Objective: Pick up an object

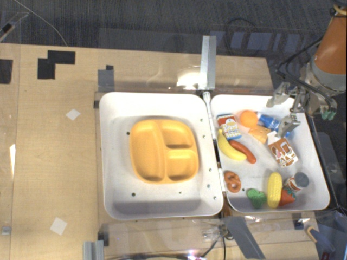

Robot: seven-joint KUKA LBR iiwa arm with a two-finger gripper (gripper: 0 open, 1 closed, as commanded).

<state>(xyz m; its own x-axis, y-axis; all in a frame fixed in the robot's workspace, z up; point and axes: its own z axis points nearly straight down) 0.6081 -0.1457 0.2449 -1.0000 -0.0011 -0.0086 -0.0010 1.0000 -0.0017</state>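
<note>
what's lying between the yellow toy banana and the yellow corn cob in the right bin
In the camera view, a red toy sausage lies just beside the yellow toy banana, then bare bin floor before the yellow corn cob.

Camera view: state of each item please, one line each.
Claw: open, nothing between its fingers, over the right bin's far right corner.
Yellow tray: right way up in the left bin, compartments bare.
Banana: lying flat in the right bin, touching the sausage.
Sausage: lying flat.
Corn cob: lying flat near the front wall.
Orange: resting by the far wall.
Carton: lying on its side.
</note>
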